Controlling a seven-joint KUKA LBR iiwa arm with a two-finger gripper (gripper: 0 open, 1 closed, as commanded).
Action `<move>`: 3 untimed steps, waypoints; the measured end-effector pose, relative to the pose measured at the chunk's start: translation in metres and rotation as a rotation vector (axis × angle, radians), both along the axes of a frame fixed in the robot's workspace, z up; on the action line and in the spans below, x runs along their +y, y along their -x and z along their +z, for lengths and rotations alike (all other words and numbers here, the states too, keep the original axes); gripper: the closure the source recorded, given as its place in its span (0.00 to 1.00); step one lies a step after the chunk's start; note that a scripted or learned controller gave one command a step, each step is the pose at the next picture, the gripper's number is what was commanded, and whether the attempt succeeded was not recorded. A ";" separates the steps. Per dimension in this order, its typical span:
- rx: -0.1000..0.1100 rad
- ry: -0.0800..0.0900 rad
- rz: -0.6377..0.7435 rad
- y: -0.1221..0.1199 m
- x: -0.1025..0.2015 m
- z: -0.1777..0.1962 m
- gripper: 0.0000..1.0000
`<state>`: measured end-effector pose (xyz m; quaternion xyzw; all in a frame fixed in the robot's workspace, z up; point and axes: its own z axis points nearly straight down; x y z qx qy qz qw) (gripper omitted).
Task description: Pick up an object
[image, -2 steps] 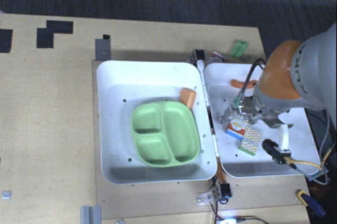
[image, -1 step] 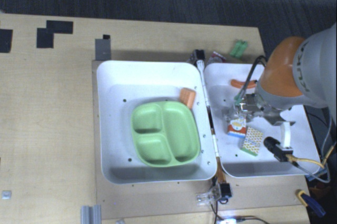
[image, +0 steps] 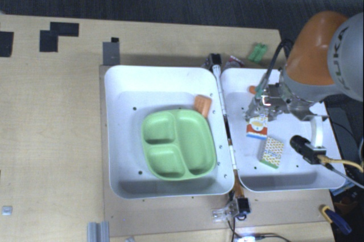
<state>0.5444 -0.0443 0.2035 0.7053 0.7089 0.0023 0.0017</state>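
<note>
My claw [image: 260, 111] hangs in the right-hand white plastic bin [image: 284, 181]; I cannot tell how it is set. Directly beneath it lies a small white, orange and blue carton [image: 257, 129], with a patterned yellow-green packet [image: 272, 152] just beyond, its long axis slanting away.

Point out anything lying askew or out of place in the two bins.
An orange block leans on the left bin's back slope behind the green tray. The patterned box lies at a slant in the right bin.

The arm [image: 335, 59] is showing a rounded grey casing, a glossy orange band, dark lettering, and a black cable trailing along its side.
</note>
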 end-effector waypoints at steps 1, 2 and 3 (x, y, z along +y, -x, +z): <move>0.003 0.000 0.000 0.057 0.034 0.028 1.00; 0.004 0.001 -0.003 0.044 -0.018 -0.019 1.00; 0.002 0.001 -0.004 0.057 -0.041 0.010 1.00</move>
